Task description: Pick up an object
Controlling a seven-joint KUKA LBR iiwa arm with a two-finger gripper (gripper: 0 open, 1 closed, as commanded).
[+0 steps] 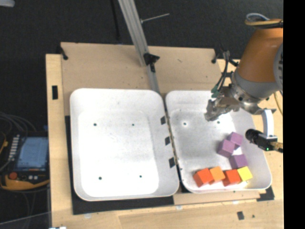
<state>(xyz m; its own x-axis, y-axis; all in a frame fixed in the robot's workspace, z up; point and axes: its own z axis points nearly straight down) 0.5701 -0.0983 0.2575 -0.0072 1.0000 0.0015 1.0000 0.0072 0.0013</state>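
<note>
Wooden bench (pixel 95 68) carries two white bins. Left bin (pixel 119 97); right bin (pixel 190 99) holds purple blocks (pixel 232 144), orange blocks (pixel 209 175) and a yellow block (pixel 245 173) near its front edge. Gripper (pixel 213 112) hangs above the right bin's rear area, apart from the blocks; grip state cannot be determined.

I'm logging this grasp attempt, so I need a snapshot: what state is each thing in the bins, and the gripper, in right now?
gripper: hovering over the upper part of the right bin, no block seen between its fingers
purple blocks: resting in the right bin, stacked loosely against each other
orange blocks: lying on the bin floor near the front edge
red-orange block: lying beside the yellow block
yellow block: lying near the front right corner
right bin: holding all the blocks
</note>
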